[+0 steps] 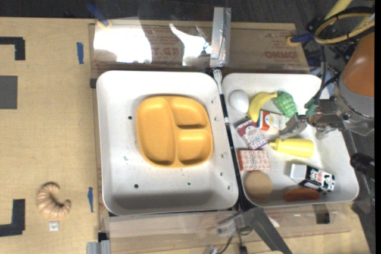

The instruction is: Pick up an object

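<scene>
Two white bins side by side: left bin (113,128) with a yellow tray (174,131), right bin (339,154) full of small things. Gripper (296,126) low in the right bin, just above a yellow bottle (292,146). Fingers too blurry, cannot tell.

The grey arm's pincer (296,124) hangs low over the right shallow white bin (351,178), just above a yellow plastic bottle (293,146) among a banana (260,104) and an egg (239,100), while the left white bin (113,128) holds a compartmented yellow tray (174,130).
</scene>
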Robot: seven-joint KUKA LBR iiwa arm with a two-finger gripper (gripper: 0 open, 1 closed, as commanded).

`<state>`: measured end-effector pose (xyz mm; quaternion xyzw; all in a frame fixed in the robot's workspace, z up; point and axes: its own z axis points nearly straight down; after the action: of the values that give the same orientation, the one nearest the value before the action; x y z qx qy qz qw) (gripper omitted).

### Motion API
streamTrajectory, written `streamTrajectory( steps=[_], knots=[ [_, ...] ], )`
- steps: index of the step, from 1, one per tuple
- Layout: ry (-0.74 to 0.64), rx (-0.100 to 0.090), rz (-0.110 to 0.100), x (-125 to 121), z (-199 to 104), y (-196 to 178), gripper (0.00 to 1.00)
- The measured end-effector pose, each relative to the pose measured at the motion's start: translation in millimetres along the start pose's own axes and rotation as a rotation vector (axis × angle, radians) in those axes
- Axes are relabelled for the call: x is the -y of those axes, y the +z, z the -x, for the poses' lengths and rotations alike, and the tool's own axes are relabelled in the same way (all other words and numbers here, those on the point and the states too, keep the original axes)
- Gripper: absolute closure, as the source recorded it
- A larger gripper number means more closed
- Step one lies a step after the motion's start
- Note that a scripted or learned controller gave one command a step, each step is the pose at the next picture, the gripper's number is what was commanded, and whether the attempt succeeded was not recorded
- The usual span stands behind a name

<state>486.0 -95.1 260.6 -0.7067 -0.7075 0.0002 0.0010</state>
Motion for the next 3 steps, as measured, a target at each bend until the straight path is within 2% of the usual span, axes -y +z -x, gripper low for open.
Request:
streamTrajectory(
  steps=[1,2,3],
  knots=[
    [0.293,0.000,-0.002,-80.2,27.1,111.8,0.00],
    [-0.023,0.006,0.025,-132.5,9.4,160.7,0.00],
    [0.041,0.005,0.016,-181.7,20.0,163.6,0.00]
  ],
)
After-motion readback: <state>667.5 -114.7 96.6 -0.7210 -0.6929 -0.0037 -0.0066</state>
